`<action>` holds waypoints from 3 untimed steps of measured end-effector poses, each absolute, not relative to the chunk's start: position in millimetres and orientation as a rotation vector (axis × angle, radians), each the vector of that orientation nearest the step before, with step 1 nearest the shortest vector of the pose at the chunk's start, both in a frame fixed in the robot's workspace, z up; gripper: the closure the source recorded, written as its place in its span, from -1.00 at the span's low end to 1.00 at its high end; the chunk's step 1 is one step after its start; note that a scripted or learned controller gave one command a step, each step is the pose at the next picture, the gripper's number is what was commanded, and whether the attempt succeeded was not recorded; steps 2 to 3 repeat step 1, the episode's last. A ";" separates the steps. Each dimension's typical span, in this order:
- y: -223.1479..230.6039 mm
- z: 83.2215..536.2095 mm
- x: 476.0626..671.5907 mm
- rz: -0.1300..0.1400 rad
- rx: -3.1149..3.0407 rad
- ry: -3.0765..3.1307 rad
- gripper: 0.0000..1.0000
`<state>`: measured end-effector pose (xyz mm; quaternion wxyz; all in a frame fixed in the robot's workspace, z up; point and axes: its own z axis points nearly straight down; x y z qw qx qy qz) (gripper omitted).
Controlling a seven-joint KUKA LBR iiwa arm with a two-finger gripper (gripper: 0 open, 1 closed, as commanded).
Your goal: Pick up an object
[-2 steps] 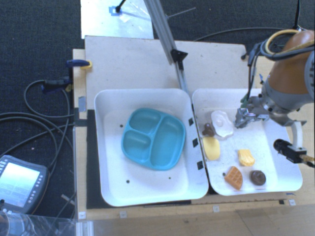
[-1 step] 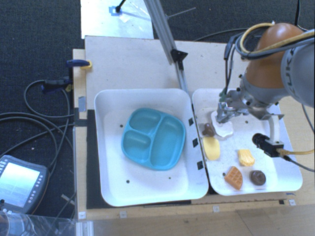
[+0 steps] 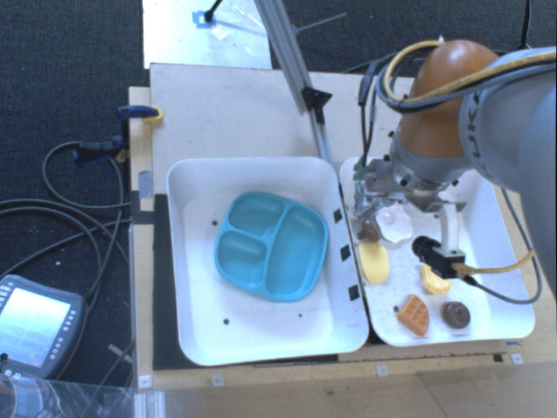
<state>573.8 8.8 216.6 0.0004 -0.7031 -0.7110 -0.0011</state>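
You are looking down at a slant on a bench (image 3: 235, 120) that is carrying two shallow white bins side by side. Nearest you in the right bin (image 3: 513, 320), a small orange waffle-shaped piece (image 3: 414, 313) is lying flat, with a dark brown round piece like a doughnut (image 3: 455, 313) just beside it on the right. A little farther in, a yellow wedge-shaped piece (image 3: 433, 279) is sitting by the arm's black fitting, and a pale yellow rounded piece (image 3: 375, 262) is resting close against the bin's left wall. Farther still, a white piece (image 3: 395, 225) and a small dark brown piece (image 3: 368, 231) are lying next to each other, right under the gripper.

The left bin (image 3: 196, 320) is holding a light blue divided plate (image 3: 271, 245) with three compartments, sitting near its middle, turned a little.

The grey arm (image 3: 513, 120) with its orange band is reaching in from the right, and its gripper (image 3: 376, 200) is hovering low over the far part of the right bin, above the white and dark pieces. You cannot tell how wide the tool is standing.
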 end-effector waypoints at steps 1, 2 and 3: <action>59.9 212.4 575.7 -0.004 -2.209 -2.233 1.00; 59.9 212.4 575.7 -0.004 -2.209 -2.233 1.00; 59.9 212.4 575.7 -0.004 -2.209 -2.233 1.00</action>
